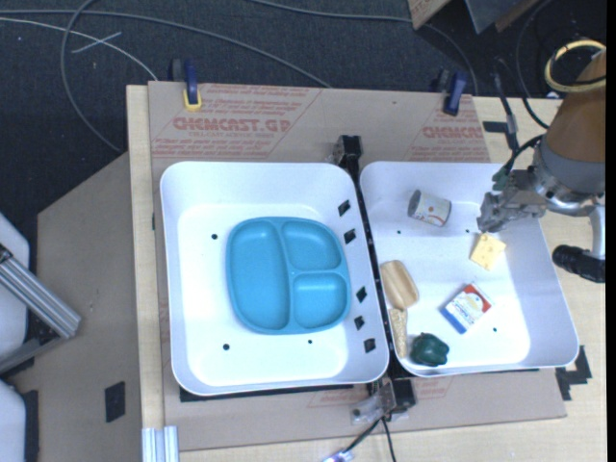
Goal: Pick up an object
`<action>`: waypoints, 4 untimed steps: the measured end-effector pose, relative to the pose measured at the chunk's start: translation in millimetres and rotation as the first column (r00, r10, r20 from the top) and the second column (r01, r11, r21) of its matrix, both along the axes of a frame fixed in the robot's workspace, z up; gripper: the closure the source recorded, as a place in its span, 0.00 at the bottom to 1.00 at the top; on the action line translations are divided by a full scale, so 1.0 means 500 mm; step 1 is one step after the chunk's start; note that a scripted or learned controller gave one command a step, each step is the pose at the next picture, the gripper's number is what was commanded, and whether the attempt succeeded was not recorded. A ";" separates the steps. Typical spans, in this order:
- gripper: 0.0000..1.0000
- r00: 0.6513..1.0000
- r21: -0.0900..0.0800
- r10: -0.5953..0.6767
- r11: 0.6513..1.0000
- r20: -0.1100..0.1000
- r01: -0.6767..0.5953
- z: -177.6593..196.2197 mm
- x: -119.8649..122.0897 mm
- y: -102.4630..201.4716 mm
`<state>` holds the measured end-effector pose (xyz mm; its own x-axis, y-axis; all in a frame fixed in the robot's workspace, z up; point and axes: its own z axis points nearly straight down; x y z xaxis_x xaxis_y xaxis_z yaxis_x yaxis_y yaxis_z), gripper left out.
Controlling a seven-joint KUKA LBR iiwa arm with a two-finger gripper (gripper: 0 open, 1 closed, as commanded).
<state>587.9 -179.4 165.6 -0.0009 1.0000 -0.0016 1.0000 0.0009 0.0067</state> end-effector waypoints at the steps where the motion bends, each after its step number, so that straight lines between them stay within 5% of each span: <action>1: 1.00 1.000 0.000 0.001 1.000 0.001 -0.001 0.128 -0.006 0.002; 2: 1.00 1.000 0.001 0.001 1.000 -0.003 -0.001 0.217 -0.004 0.002; 4: 1.00 1.000 0.004 0.005 1.000 -0.008 -0.005 0.189 0.015 0.210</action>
